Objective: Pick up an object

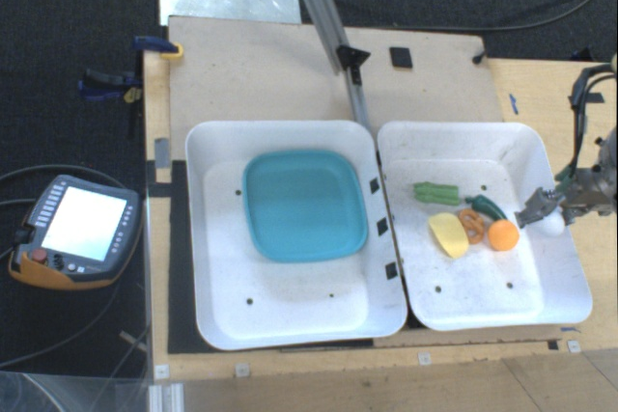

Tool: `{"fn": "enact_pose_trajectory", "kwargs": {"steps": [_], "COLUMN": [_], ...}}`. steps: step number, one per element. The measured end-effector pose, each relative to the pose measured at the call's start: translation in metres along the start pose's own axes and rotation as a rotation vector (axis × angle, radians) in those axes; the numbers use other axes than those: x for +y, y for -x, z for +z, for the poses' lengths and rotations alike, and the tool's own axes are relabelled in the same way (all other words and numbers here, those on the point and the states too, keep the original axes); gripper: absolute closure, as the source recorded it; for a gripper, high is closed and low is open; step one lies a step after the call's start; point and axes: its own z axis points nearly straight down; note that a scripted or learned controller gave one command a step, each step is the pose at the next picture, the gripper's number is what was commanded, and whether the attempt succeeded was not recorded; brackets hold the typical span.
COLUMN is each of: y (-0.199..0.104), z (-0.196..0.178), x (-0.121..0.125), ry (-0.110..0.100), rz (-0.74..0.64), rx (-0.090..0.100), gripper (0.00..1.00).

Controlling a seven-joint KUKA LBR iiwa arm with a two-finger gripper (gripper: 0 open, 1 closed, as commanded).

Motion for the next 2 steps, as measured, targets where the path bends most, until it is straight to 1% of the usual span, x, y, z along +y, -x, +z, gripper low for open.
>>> {"fn": "enact_pose_trajectory", "kwargs": {"steps": [1,2], "y": [-0.049,-0.101], "z": [0.012,0.022], "x": [0.01,0.013], "ry": [-0.004,-0.004], "rz": [-0.003,-0.003], "rx": [0.002,0.002], "gripper": [1.0,1.0]}}
